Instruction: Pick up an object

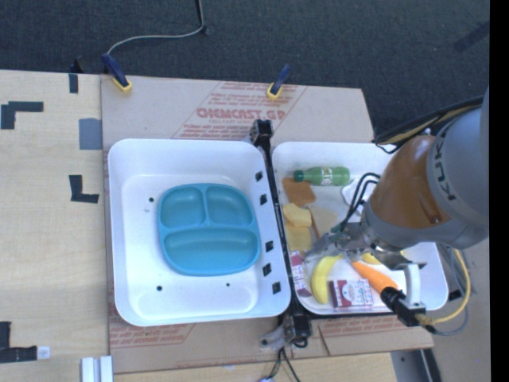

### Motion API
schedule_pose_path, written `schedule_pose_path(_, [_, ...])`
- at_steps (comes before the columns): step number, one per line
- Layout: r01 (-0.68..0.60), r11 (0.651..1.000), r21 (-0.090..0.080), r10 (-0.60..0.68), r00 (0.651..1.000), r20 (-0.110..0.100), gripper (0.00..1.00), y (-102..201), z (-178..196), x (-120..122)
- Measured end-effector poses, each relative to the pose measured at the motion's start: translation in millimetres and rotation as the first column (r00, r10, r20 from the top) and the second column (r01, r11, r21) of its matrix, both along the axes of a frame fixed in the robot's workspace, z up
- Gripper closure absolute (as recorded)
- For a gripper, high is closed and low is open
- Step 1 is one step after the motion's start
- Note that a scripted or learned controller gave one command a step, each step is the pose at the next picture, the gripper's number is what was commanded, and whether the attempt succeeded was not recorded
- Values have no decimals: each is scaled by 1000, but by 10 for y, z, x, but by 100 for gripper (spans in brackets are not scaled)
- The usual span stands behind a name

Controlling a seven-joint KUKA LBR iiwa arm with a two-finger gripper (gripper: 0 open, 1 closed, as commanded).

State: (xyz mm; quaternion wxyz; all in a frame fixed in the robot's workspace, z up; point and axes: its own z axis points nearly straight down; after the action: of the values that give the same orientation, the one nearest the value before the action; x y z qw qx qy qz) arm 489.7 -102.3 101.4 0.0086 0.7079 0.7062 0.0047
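Left bin [127,213]: your room lies around blue tray [210,228]. Right bin [433,293] crowded: bottle [322,176], cheese [297,216], banana [321,278], carrot [374,274], box [350,294] packed close; arm [421,189] blocks your right side.

Wooden bench [48,237] carries cardboard sheet [238,110]; two white bins [127,213] side by side on cardboard.

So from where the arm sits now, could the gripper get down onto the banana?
Probably yes. The gripper hovers in the right bin just above the banana, whose upper side lies uncovered. The carrot and a small carton crowd its right side, so a clean grasp is less certain.
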Motion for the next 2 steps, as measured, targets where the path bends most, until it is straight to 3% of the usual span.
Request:
schedule_pose_path(1, [-1,1000,2,1,1000,-8,0,31,-133,640])
schedule_pose_path(2, [-4,1000,4,4,1000,-18,0,-157,155,1435])
